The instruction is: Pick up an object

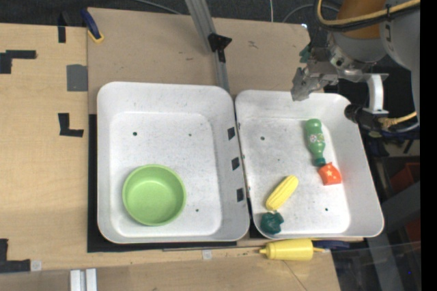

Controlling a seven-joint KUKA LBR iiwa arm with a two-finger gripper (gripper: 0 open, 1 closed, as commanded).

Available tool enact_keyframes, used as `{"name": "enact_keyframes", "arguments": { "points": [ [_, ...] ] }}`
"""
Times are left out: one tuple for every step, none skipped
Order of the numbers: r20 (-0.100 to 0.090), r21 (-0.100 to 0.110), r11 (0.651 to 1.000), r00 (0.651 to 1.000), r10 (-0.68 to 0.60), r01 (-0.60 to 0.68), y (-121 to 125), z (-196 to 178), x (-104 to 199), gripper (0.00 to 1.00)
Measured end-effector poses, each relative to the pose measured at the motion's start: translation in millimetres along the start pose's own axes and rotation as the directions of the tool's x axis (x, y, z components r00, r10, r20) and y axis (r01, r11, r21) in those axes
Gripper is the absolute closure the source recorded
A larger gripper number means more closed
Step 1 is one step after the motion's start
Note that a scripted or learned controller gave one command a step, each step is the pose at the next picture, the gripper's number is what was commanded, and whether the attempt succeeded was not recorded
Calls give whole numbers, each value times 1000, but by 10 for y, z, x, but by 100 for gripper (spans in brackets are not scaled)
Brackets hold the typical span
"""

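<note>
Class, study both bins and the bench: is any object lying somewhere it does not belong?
Yes. A yellow bottle lies on its side on the bench, outside the right bin, beyond its front rim, whereas the other toys lie inside the bins.

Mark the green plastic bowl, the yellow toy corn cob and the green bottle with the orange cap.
Green plastic bowl [154,195]: camera view, centre of its inside.
Yellow toy corn cob [281,192]: camera view, middle of the cob.
Green bottle with the orange cap [315,138]: camera view, on the body.

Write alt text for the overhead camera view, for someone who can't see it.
A grey robot arm's gripper hovers over the right white bin's far edge; inside lie a green bottle, yellow toy corn and small orange block. The left white bin holds a green bowl.
</note>
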State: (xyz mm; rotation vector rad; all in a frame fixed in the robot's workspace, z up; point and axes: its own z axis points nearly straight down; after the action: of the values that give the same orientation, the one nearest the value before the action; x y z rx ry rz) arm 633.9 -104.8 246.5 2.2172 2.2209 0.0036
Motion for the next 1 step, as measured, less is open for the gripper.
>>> {"name": "enact_keyframes", "arguments": {
  "points": [
    [0, 2, 1000, 1000, 0, 0, 8, -317, 2, 100]
  ]
}}
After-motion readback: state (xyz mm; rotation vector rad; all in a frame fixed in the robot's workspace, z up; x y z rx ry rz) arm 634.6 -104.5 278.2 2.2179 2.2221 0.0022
